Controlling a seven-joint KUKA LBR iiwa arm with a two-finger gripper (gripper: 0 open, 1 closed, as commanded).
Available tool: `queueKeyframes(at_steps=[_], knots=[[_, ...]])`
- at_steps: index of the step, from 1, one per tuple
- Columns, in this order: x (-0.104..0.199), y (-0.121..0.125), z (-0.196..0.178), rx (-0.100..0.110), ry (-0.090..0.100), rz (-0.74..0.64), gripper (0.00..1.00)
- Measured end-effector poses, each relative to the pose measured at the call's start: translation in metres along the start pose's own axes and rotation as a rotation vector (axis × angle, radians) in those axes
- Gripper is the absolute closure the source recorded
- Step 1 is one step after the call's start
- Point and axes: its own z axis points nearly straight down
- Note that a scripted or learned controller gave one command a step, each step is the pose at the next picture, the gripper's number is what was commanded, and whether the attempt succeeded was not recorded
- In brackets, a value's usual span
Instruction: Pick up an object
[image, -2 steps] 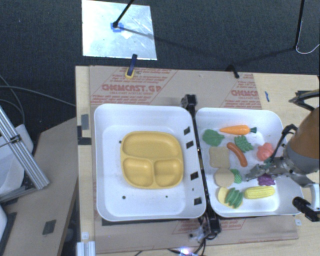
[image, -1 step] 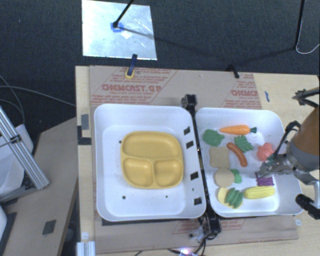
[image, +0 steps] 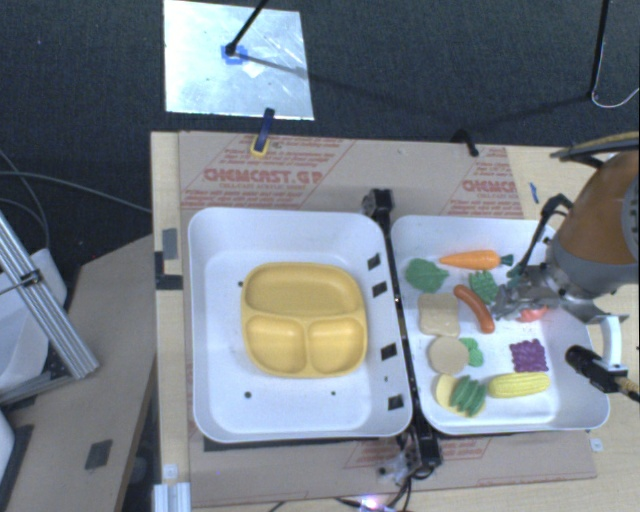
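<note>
The right bin (image: 572, 395) holds several toy foods: an orange carrot (image: 469, 259), a green leafy piece (image: 425, 274), a red sausage (image: 474, 307), a beige slice (image: 439, 317), a round beige piece (image: 448, 354), purple grapes (image: 528, 354), yellow corn (image: 517, 384) and a green pod (image: 467, 395). My gripper (image: 515, 298) reaches in from the right and hangs low over the middle of this bin, just right of the sausage and beside a green piece (image: 485, 285). A bit of red (image: 534, 313) shows under the gripper.
The left bin (image: 215, 300) holds a yellow three-compartment tray (image: 303, 318). A black divider with clips (image: 390, 300) runs between the bins. The grey and orange arm (image: 600, 235) covers the right bin's far right corner. A metal frame (image: 40, 300) stands at the left.
</note>
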Motion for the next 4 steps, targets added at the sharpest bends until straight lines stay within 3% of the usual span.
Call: queueKeyframes(at_steps=[1,2,3,4], knots=[[0.007,-0.056,0.046,0.011,0.002,0.011,1.00],[0.113,-0.007,-0.062,-0.006,0.001,-0.004,1.00],[0.175,0.008,-0.080,0.003,0.002,-0.001,1.00],[0.129,0.018,-0.054,0.007,-0.002,0.013,1.00]])
